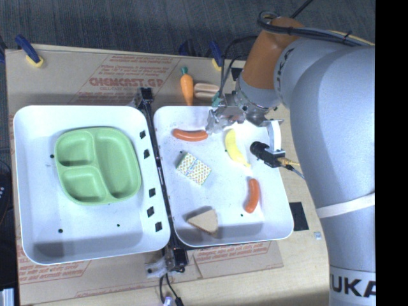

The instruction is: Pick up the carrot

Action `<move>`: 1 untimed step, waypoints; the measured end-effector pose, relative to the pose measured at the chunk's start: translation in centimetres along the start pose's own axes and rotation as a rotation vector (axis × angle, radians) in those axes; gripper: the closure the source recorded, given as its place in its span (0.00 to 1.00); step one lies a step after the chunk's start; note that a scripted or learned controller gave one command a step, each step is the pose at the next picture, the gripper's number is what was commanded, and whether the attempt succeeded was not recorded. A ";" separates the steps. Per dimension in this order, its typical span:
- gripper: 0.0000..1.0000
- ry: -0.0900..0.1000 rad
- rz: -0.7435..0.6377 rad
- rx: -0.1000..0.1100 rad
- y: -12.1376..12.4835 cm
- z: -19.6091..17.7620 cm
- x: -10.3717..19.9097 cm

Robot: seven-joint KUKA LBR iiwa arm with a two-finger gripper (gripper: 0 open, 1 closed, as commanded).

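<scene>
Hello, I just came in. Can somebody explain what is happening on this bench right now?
A grey KUKA arm reaches in from the right, and its gripper hangs over the far edge of the right bin. Its job is to pick up the carrot, which lies outside that bin on the cardboard, untouched. Inside the right bin are two sausages, a banana, a patterned packet and a bread slice. The left bin holds a green divided plate.

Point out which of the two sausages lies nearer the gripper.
The sausage at the right bin's top left, just left of the gripper; the other sausage lies lower right.
</scene>
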State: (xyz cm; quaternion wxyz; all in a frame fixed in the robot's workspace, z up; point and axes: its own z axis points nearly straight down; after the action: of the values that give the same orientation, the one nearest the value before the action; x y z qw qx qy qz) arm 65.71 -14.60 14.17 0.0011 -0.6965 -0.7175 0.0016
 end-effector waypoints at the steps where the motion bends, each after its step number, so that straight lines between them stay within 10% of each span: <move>1: 1.00 0.000 0.233 -0.003 -4.6 -15.0 -1.8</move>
State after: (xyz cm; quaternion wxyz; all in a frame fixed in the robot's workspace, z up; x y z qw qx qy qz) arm 61.23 -16.49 29.14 -0.0001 -0.7754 -0.6315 0.0004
